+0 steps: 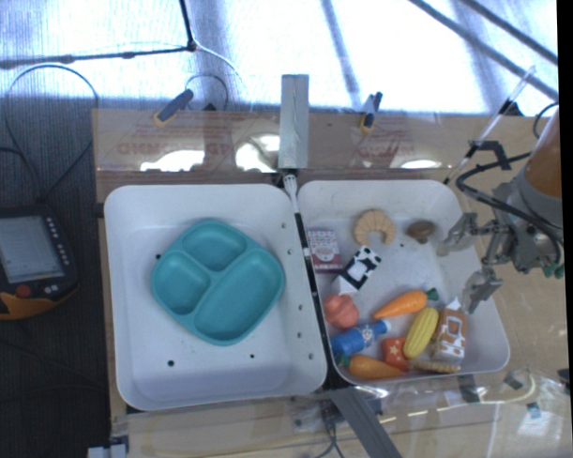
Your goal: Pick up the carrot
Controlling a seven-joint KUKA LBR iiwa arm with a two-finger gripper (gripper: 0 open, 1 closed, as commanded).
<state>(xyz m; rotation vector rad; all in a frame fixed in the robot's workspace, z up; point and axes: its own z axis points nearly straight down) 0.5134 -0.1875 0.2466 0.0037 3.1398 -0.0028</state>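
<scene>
Carrot [400,304] in right bin [455,203], gripper [468,261] spread wide, empty, just beside it

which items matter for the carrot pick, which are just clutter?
Job:
carrot, right bin
gripper, at that bin's right rim, apart from the carrot

Clutter:
corn cob
blue bottle
bagel
cow-print block
teal plate, left bin
</scene>
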